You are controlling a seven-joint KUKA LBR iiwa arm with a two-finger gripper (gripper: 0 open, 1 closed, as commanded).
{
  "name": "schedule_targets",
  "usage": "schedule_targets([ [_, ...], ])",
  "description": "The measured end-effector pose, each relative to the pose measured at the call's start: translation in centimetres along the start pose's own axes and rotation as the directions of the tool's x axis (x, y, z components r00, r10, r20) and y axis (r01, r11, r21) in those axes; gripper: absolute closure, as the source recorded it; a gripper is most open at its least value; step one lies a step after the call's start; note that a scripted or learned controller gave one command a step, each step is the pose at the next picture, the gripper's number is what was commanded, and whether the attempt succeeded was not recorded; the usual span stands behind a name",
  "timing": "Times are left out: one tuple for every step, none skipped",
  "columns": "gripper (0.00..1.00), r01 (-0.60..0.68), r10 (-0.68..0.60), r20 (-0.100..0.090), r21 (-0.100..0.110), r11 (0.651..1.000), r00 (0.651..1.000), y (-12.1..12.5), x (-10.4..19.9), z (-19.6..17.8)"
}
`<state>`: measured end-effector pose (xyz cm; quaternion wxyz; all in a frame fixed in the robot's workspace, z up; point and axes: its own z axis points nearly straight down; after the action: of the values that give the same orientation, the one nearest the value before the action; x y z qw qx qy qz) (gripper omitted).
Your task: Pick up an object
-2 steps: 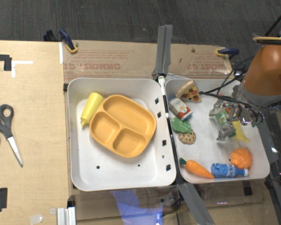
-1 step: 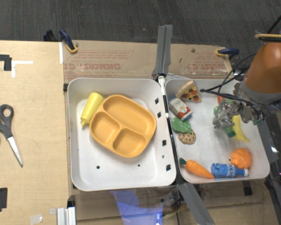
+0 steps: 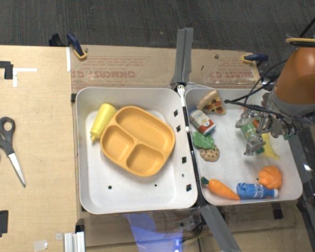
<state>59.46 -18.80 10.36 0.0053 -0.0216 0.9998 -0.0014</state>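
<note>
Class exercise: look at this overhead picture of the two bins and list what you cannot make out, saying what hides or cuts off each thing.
- Tool, camera view: cables and metal clutter blur its fingers; open or shut cannot be told.
- Yellow item beside the tool: partly covered by it, so its kind is unclear.
- Yellow bottle: the divided plate overlaps its lower side.
- Scissors: handles cut off by the left edge.

Bright, even overhead light, soft short shadows beneath the yellow tray and toys, mild glare on the white bin floors, dark carpet at top underexposed, sharp focus across the surface, slight softness on the orange arm band
</note>
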Motion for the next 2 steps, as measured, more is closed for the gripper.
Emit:
schedule_targets([
  [0.0,0.023,-0.023,-0.006,-0.003,1.0,1.0,-1.6,0.8,1.0],
  [1.0,0.023,-0.023,0.0,-0.001,1.0,1.0,-1.6,0.6,-0.1],
])
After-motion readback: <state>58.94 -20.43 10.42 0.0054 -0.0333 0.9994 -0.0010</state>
